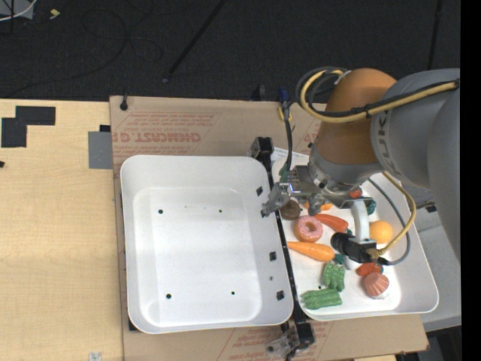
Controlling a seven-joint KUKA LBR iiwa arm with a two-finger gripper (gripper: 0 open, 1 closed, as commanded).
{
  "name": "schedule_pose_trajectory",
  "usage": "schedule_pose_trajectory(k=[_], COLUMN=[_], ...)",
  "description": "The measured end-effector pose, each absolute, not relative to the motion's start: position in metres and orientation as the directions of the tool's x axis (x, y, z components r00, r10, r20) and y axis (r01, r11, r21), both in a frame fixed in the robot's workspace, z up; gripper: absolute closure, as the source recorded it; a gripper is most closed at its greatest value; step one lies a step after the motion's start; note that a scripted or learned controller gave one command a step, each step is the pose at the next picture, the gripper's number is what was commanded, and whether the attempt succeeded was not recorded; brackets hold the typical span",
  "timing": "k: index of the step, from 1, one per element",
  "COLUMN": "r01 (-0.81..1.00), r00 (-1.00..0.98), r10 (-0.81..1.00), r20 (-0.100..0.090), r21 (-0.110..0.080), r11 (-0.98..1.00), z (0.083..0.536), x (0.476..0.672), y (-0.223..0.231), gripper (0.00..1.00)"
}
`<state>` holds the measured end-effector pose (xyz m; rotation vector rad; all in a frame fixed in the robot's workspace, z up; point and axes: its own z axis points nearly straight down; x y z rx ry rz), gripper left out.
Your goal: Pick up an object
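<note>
- The grey arm with its orange band [359, 115] reaches in over the right-hand shallow white plastic bin [421, 295], its wrist hanging above the bin's upper left part.
- The pincer [289, 194] sits at the near-left edge of that bin, close to the divide between the two bins; whether it is released or clenched I cannot tell, as the wrist hides the tips.
- Just below and right of the pincer lies a pink ring-shaped toy doughnut [309, 229], apart from it.
- Further below is a long orange toy carrot [312, 250], lying across the bin floor.
- A second orange-red carrot-like piece [335, 222] lies right of the doughnut.
- To the pincer's right sits a round orange-yellow toy fruit [381, 232].
- Well below the pincer lie two green toy vegetables [322, 299], and right of them a red toy strawberry [375, 283].
- The left-hand shallow white bin [135, 201] lies left of the pincer on the cardboard-covered desk [45, 224].
</note>
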<state>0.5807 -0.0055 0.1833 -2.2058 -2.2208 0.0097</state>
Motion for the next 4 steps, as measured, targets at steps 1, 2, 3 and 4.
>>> schedule_pose_trajectory(k=[1,2,3,4], r01=[1.000,1.000,1.000,1.000], r00=[-0.009,-0.001,-0.005,-0.008], r10=[1.000,1.000,1.000,1.000], r20=[0.003,0.001,-0.002,0.000], r21=[-0.003,0.012,-0.019,-0.005], r11=[0.009,0.001,0.005,0.008], z=[0.186,0.457,0.308,0.305], x=[0.605,0.582,0.576,0.579], y=[0.078,0.056,0.113,0.205], gripper=[0.00,0.00,0.00,0.00])
